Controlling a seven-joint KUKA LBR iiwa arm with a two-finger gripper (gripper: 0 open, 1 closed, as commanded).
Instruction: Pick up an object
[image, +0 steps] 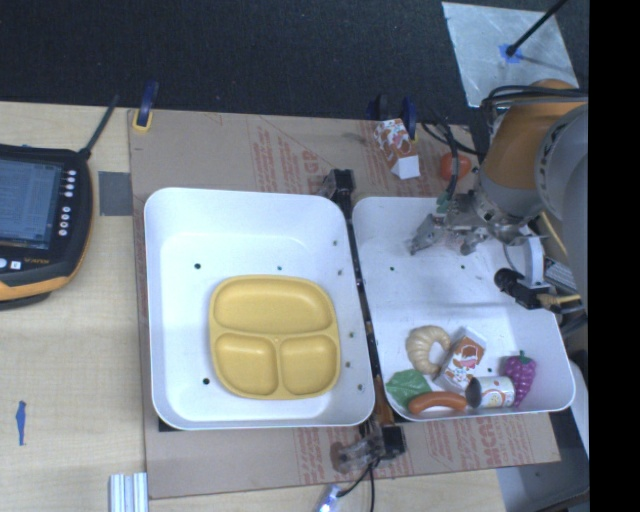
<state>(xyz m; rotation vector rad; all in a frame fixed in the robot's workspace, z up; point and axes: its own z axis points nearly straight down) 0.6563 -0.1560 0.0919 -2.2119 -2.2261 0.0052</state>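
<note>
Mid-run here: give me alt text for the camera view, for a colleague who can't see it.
The gripper hangs over the bare upper part of the right bin, apart from the toy food heaped at its lower end: croissant, hot dog, purple grapes. The left bin holds a yellow divided plate.

A robotics lab: a grey industrial arm with an orange band (520, 140) reaches over two white bins (160, 300) clamped to taped cardboard on a wooden tabletop (60, 380). Left of the bins lies a teach pendant (35, 215); cables trail behind them.
</note>
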